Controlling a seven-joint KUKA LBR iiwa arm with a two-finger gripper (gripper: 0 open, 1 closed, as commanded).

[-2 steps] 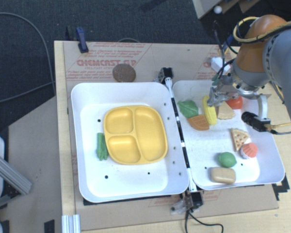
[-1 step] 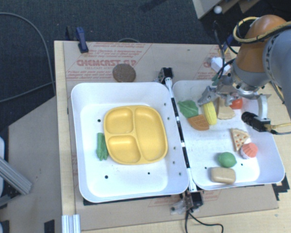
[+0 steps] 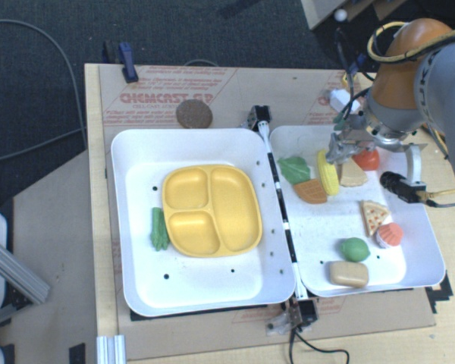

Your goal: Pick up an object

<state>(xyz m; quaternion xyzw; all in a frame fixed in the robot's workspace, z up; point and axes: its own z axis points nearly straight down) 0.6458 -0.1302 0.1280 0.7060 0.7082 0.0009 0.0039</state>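
My gripper [image 3: 340,152] hangs low over the back of the right bin [image 3: 421,268]. Directly below and beside it lie a yellow corn cob [image 3: 328,174], a pale bread slice [image 3: 354,177] and a red piece [image 3: 368,160]. A green leaf [image 3: 293,168] and an orange-brown slice [image 3: 312,192] sit just to the left. Toward the front of this bin are a pizza wedge [image 3: 374,217], a pink-red piece [image 3: 390,235], a green ball [image 3: 355,249] and a tan bread roll [image 3: 348,273]. I see nothing lifted off the bin floor.
The left bin [image 3: 136,279] holds a yellow divided plate [image 3: 211,208] with a green pea pod [image 3: 160,228] beside it. A brown disc [image 3: 194,114] and a blue clip [image 3: 127,61] lie on the bench behind the bins.
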